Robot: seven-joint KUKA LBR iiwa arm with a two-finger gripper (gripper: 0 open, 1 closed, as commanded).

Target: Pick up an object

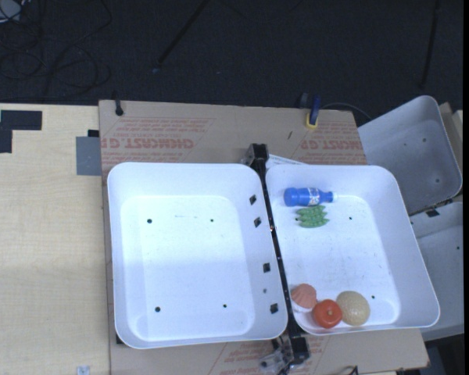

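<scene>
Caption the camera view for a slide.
Right bin holds a blue bottle, green toy, pink piece, red ball and tan ball.

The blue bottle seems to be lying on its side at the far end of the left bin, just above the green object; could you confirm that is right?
Not quite: the blue bottle lies in the right bin, not the left one. The camera view shows this. The rest holds: it is on its side at the far end, just above the green object.
</scene>
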